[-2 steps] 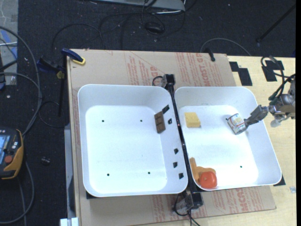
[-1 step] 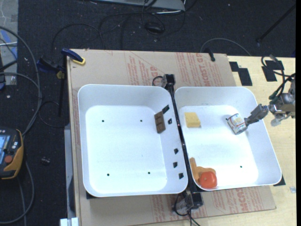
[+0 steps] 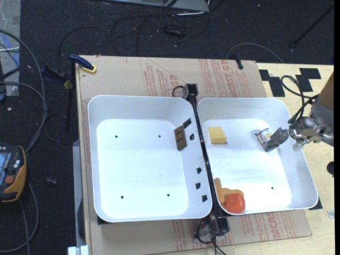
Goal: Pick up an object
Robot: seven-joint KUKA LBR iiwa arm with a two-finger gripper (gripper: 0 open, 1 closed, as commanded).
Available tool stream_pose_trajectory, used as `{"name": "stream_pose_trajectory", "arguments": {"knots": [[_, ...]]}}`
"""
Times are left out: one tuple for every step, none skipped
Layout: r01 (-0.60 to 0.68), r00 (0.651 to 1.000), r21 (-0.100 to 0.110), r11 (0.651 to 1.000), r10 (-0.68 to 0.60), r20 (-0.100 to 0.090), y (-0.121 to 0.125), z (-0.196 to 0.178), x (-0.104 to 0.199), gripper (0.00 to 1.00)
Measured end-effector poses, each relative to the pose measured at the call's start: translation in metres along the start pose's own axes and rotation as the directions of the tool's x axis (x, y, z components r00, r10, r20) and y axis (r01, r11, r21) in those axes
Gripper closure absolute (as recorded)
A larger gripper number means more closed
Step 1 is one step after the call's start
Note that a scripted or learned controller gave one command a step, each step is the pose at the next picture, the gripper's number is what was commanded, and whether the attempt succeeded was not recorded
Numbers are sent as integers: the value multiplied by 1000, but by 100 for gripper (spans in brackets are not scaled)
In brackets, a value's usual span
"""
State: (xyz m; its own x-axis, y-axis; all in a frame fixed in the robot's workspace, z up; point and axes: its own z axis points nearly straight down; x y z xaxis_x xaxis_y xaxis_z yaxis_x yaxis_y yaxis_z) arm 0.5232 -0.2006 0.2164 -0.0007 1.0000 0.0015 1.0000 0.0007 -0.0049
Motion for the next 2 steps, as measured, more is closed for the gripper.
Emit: {"name": "stream_pose_trajectory", "arguments": {"knots": [[-1, 1000, 1, 1000, 1, 0, -5, 62, 2, 0], [0, 1000, 0, 1000, 0, 0, -3, 125, 3, 0]]}}
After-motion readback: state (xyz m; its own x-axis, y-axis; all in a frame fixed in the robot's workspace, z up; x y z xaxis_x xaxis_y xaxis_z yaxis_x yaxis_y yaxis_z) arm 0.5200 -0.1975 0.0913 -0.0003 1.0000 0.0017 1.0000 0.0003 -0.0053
